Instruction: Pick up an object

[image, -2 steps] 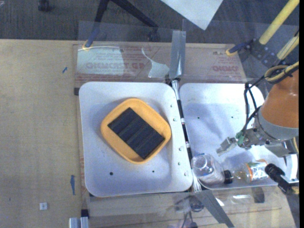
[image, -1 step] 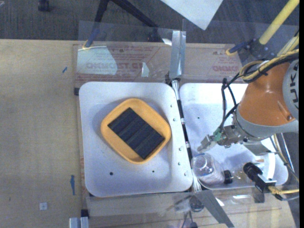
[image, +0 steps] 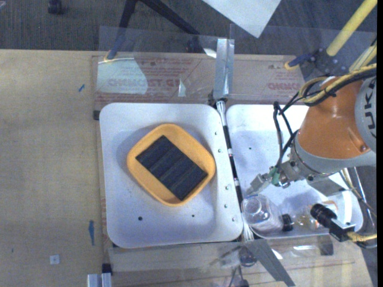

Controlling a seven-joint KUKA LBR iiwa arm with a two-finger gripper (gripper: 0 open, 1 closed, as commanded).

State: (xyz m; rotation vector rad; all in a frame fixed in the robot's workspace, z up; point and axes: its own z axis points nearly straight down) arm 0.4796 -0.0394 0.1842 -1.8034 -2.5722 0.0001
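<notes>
An orange dish lies tilted in the left bin, with a dark ridged block resting in it. A clear plastic container lies in the near left corner of the right bin, with a small dark cap-like piece just to its right. My gripper hangs low over the right bin, just above and behind the clear container. I see nothing held in it. The orange wrist band covers much of the bin's right side.
A metal divider with bolts separates the two bins. A clear plastic wall stands behind them. Cables loop beside the wrist. A black fitting sits at the right bin's near right. The left bin's near part is bare.
</notes>
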